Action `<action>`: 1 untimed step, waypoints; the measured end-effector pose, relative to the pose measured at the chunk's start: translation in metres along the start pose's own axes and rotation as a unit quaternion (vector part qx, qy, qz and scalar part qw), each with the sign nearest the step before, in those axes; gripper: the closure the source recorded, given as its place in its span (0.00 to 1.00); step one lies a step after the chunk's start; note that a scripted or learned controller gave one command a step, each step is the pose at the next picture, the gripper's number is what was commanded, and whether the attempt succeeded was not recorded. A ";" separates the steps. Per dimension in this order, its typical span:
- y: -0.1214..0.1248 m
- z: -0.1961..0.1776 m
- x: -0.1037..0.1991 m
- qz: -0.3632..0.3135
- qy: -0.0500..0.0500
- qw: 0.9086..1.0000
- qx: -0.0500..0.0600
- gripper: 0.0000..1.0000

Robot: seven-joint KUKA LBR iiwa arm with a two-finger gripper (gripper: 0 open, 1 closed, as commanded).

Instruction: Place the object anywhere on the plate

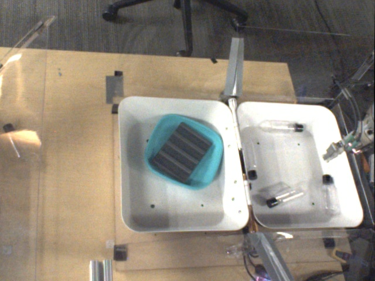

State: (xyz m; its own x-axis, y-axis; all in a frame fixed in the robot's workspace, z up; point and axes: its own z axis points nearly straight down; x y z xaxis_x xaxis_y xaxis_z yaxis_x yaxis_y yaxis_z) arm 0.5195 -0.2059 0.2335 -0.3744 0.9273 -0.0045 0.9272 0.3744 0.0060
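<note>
Camera view: wooden bench (58, 174), grey carpet (70, 10), chair base (181, 4); hand's state unclear.

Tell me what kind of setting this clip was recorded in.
Probably a robotics lab or workshop: a wooden bench carries two white bins set side by side, an office chair base stands on grey carpet behind, and loose cables run along the right.

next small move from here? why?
Probably bring the gripper inward and down over the nearest clear vial. The gripper sits at the right bin's right edge, nothing visibly between its fingers; the vials lie in that bin, while the teal plate in the left bin carries a ridged dark block.
</note>
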 end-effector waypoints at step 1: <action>0.000 0.000 0.000 0.000 0.000 1.000 0.000 0.00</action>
